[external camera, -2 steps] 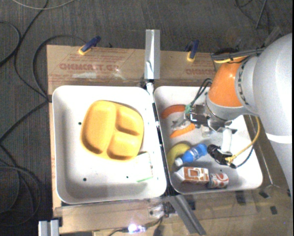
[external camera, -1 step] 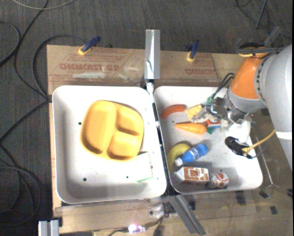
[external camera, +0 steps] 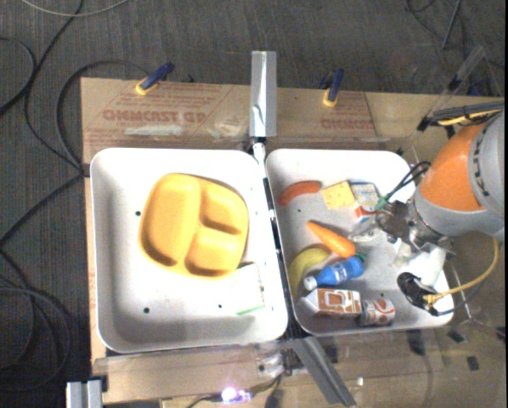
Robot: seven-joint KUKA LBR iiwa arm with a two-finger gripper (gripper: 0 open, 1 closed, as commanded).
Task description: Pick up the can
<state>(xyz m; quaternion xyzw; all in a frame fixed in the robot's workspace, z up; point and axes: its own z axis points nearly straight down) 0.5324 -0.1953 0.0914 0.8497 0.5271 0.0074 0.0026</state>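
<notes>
Orange-banded grey arm [external camera: 471, 185] enters from right, over right bin [external camera: 281, 228]. Gripper [external camera: 388, 222] low above bin's far-right part, near small carton [external camera: 366, 196] and cheese-like yellow wedge [external camera: 338, 195]; jaw state cannot tell, no item seen between them. Can [external camera: 377, 313] lies on side at near edge of right bin, just right of juice carton [external camera: 339, 302], apart from gripper. Also in bin: carrot [external camera: 331, 238], blue bottle [external camera: 337, 273], banana [external camera: 303, 264]. Left bin [external camera: 110, 253]: yellow divided tray [external camera: 194, 224].

Probably a robotics lab: clamps [external camera: 155, 77] pin a board to the bench, cables [external camera: 33, 100] trail across carpet.
</notes>
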